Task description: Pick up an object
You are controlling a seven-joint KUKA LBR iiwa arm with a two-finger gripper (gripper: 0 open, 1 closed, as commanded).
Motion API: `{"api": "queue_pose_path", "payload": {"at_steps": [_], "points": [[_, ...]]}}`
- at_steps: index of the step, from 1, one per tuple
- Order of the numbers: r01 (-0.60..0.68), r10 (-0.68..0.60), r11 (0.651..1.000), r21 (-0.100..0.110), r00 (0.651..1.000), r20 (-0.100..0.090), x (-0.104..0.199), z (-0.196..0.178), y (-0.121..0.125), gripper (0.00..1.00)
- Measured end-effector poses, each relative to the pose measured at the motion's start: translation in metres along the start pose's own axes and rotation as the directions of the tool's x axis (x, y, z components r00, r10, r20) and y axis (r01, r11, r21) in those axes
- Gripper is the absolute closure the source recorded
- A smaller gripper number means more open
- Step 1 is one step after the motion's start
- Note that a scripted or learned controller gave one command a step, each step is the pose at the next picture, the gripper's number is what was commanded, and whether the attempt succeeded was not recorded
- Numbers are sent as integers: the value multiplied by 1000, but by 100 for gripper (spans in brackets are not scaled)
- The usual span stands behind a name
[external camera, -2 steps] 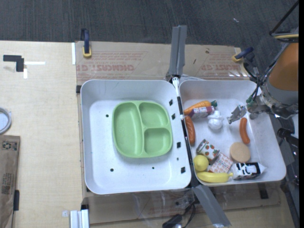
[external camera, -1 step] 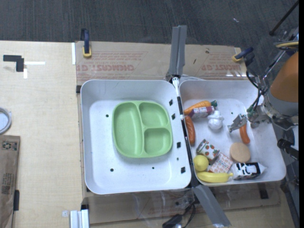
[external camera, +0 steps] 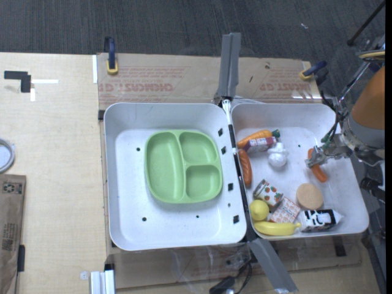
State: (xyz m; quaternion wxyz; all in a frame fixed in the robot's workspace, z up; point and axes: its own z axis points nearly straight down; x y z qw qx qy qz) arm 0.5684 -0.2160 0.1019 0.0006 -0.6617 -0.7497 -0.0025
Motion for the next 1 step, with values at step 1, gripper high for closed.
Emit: {"api": "queue_pose_path", "payload": {"at_steps": [1], "points": [[168, -168, 986, 3, 986, 5, 31, -106, 17, 100]]}}
